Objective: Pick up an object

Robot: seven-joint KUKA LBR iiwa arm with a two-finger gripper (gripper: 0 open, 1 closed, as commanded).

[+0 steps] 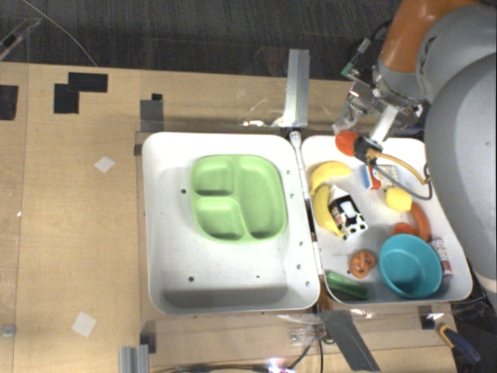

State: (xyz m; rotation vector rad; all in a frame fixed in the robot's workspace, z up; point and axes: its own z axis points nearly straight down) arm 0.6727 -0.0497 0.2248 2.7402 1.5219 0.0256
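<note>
The pincer (pixel 356 134) is hovering at the right bin's far rim, its grip state unclear; the curved yellow banana (pixel 324 189) is lying just below-left, lengthwise toward the camera.

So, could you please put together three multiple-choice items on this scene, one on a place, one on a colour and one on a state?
1. Where does the green divided plate lie?
A. in the left bin
B. in the right bin
C. on the bare bench

2. What colour is the bowl?
A. red
B. teal blue
C. white

3. How does the bowl stand?
A. upside down
B. on its side
C. upright, mouth up

Answers:
1 A: the plate sits alone in the middle of the left bin.
2 B: the bowl at the near end of the right bin is teal blue.
3 C: its rim and hollow inside face the camera.
</note>
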